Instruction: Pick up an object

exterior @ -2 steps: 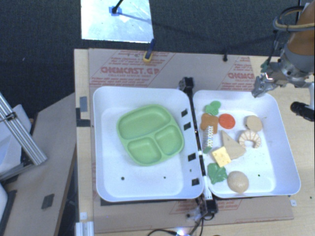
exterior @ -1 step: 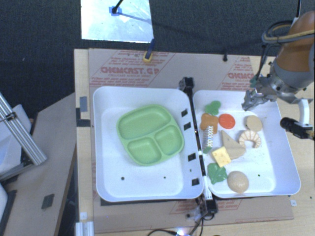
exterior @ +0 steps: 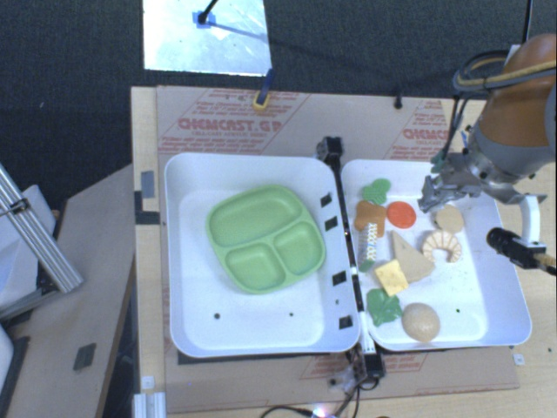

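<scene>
Dark carpet surrounds the cardboard-topped bench bearing two shallow white bins. Over the right-hand white bin the grey two-finger gripper hangs at the far side; whether it is spread or closed I cannot tell. Just beside it lie a flat orange-red disc and a pale tan biscuit-shaped piece. Nearer the front of that bin are a ridged cream croissant-shaped toy, a yellow cheese-like block and a beige round ball. Left of this bin, the other holds a light green three-compartment plastic tray.

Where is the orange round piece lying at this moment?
The orange round piece lies in the right bin, near its far edge, between the green leafy piece and the gripper.
</scene>
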Controlling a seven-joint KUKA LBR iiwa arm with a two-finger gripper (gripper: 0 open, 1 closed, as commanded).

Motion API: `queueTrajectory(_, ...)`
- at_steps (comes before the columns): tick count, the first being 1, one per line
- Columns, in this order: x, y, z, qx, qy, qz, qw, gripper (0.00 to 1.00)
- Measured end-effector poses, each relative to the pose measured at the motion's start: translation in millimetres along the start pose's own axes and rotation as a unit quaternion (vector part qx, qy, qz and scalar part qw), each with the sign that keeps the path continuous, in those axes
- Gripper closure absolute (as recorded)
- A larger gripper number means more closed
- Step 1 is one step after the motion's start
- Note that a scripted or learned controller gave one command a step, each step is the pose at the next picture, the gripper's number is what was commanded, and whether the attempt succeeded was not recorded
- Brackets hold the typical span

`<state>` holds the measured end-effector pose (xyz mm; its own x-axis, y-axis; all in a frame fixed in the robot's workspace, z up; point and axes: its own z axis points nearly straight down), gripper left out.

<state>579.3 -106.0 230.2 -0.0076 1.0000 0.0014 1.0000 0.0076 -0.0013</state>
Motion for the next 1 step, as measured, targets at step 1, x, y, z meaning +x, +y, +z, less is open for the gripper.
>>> queueTrajectory(1,22.0,-50.0,10.9,0.001,0.0,0.003,1.0,1.0)
